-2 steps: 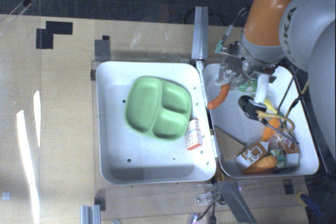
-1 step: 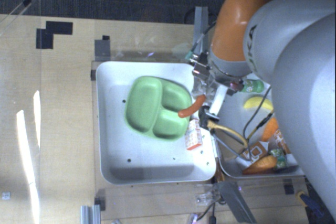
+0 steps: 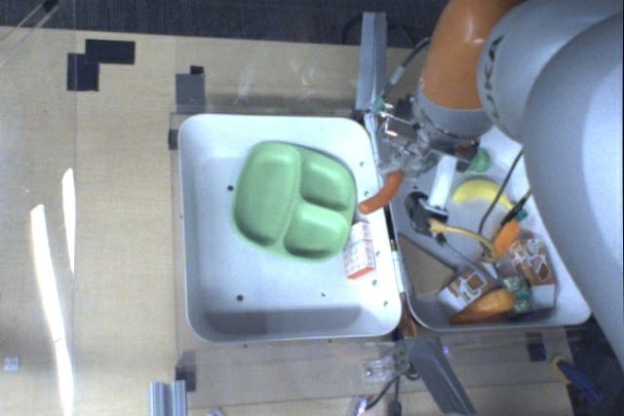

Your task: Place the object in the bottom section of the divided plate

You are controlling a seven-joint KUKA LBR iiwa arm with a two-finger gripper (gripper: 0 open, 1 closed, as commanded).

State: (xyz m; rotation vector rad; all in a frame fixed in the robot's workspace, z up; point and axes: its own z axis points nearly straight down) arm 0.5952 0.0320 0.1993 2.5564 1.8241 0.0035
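Camera view: looking down at a slant on a pale wooden bench [image 3: 107, 239] that is bearing two shallow white bins side by side.
Left bin: the left bin [image 3: 210, 307] is holding a green divided plate [image 3: 292, 200], which is lying flat and turned at an angle, with one long section on its left and two smaller sections on its right.
Small carton: a red and white carton [image 3: 359, 253] is lying in the left bin just beside the plate's lower right edge, near the bin's right wall.
Arm: the grey arm with its orange band [image 3: 466, 24] is reaching in from the right and is hanging over the wall shared by the two bins.
Gripper: the gripper [image 3: 398, 166] is pointing down at that shared wall; I cannot tell how far apart its fingers are standing.
Task object: an orange sausage-shaped object [image 3: 380, 193] is sitting tilted just below the gripper, at the left bin's right rim, beside the plate and not on it; whether the fingers are gripping it cannot be told.
Right bin: the right bin [image 3: 575, 307] is holding a yellow banana-like piece [image 3: 478, 192], a carrot-like piece [image 3: 483, 305] and some small printed cartons [image 3: 531, 260], crowded together.
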